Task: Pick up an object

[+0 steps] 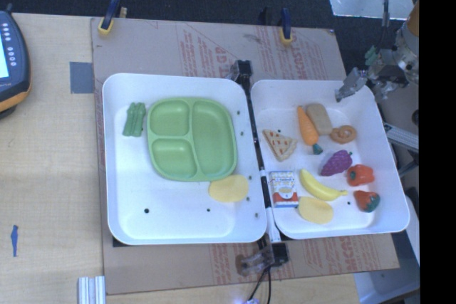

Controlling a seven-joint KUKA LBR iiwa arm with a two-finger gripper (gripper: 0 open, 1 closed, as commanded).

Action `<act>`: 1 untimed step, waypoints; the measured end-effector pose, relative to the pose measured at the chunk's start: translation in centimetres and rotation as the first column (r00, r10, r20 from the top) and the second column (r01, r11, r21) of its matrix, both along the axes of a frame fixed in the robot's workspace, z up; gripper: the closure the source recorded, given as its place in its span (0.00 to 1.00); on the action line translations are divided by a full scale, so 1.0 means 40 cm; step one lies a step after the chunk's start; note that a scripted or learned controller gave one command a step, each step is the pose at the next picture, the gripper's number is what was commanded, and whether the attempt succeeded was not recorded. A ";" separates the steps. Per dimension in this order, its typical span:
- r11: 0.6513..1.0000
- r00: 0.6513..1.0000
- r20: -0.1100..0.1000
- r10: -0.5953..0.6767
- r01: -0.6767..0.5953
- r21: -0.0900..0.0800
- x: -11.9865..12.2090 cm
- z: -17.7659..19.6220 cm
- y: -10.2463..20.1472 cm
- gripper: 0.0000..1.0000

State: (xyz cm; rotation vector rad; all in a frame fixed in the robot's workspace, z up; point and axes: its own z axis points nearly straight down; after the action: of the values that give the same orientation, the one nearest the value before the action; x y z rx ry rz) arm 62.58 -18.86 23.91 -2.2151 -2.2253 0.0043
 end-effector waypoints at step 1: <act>1.000 1.000 -0.005 0.006 -0.006 0.002 0.077 -0.233 0.122 0.00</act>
State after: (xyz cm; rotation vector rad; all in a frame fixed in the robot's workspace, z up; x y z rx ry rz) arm 65.65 -14.00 14.61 -2.2052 -2.2279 0.0081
